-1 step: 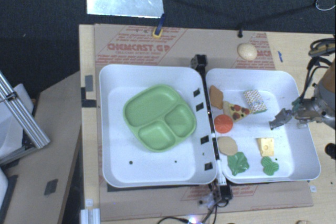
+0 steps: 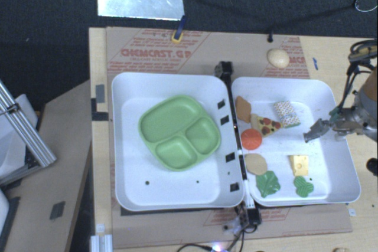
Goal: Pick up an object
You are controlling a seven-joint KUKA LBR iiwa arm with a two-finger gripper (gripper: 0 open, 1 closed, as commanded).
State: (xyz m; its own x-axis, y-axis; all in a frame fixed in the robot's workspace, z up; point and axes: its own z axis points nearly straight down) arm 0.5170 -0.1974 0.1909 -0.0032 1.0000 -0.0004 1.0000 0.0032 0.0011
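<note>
The right bin (image 2: 331, 91) holds several toy foods: a brown bread piece (image 2: 243, 108), a pizza slice (image 2: 266, 125), a patterned packet (image 2: 286, 113), a red tomato (image 2: 251, 138), a tan cookie (image 2: 256, 163), a cheese wedge (image 2: 299, 164) and two green vegetables (image 2: 268, 183) (image 2: 303, 187). My gripper (image 2: 313, 131) reaches in from the right over the bin's right half. It hangs just right of the packet and above the cheese, with nothing seen in it.
The left bin (image 2: 127, 127) carries a green divided plate (image 2: 179, 132). A cream egg (image 2: 277, 57) lies on the bench behind the right bin. A black hinge strip (image 2: 231, 127) runs between the bins.
</note>
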